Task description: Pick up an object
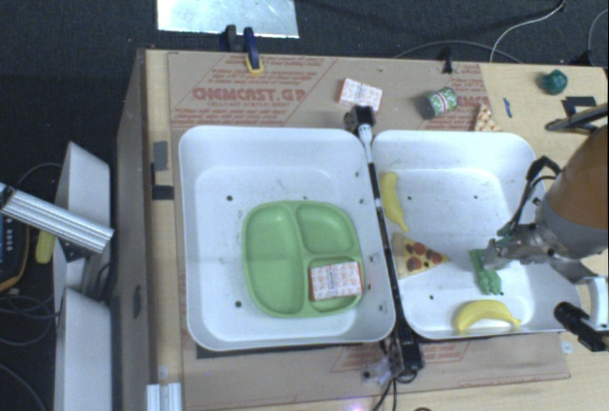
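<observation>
Down at the right edge of the view, the arm (580,200) reaches into the right bin (457,152), its orange band showing above the grey wrist. The claw (500,254) sits low over the bin floor, right at the top end of a small green toy (488,274) that lies near the bin's right side. Whether the claw is open or closed, and whether it has hold of the green toy, I cannot tell; the tip is small and blurred where it meets the toy.

Just below the green toy, near the front wall of the same bin, lies a yellow banana (486,313). Toward the bin's left side rests a pizza slice (417,256), and above it, along the divider between the bins, a long yellow piece (389,197) lies lengthwise.

The left bin (219,162) holds a green divided plate (302,256), with a small printed packet (335,281) in its lower right compartment.

On the counter (238,86) behind the bins sit a white printed packet (360,94) and a small green can (441,102) on its side.
</observation>
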